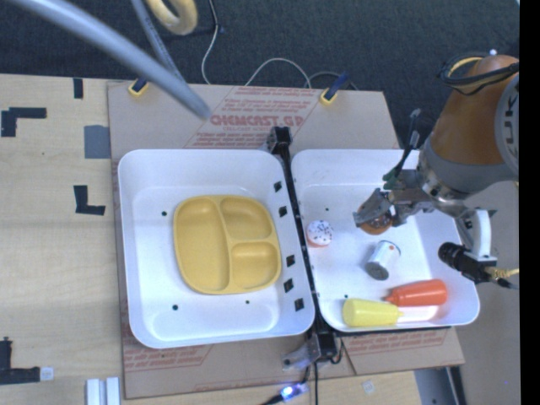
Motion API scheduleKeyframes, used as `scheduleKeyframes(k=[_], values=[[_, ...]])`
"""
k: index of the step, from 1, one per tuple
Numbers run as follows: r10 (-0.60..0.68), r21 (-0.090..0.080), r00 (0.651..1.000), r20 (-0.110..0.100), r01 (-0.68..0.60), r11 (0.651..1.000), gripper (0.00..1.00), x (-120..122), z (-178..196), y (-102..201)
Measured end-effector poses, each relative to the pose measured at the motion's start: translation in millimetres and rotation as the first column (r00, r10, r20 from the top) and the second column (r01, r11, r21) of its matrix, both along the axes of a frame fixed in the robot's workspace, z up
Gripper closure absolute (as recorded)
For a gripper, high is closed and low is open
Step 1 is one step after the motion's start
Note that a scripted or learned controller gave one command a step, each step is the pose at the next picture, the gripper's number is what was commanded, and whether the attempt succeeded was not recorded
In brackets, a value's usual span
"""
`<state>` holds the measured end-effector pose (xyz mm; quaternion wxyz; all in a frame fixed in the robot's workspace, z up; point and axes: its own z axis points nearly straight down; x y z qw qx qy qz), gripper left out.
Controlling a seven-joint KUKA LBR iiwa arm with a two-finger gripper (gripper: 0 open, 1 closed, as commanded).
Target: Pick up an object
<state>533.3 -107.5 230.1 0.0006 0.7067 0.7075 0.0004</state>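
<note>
Hand (374,216) low over right bin (337,171), above-right of small cup (381,259); lining up pick. Opening: can't tell.

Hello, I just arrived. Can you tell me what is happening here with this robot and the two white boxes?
A grey and orange robot arm reaches in from the right over the right bin. Its gripper is low over that bin, at a small brownish object; whether it holds it I cannot tell. Nearby in the same bin lie a small round white and pink item, a grey and white cylinder, an orange piece and a yellow piece. The left bin holds a yellow divided plate.
</note>
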Motion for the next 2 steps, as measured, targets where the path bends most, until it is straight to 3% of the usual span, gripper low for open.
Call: scheduleKeyframes(k=[2], values=[[0.004, 0.001, 1.0, -0.003, -0.004, 1.0, 1.0, 9, -10, 93]])
